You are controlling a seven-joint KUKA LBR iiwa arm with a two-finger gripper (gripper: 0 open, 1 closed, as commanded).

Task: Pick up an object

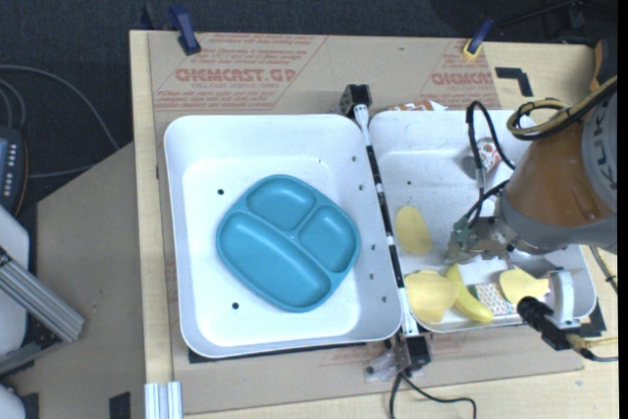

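Across the left half of the frame sits the left white bin point(186, 240), holding a blue three-compartment plate point(285, 242) near its middle. Right of it, the right bin point(422, 137) carries pale yellow pieces, perhaps banana-shaped toys point(432, 294), along its lower edge, with another yellow piece point(413, 231) above them. Low over these reaches the gripper point(461, 245); I cannot tell its grip.

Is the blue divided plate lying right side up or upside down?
Right side up: the blue divided plate shows its three hollow compartments facing up.
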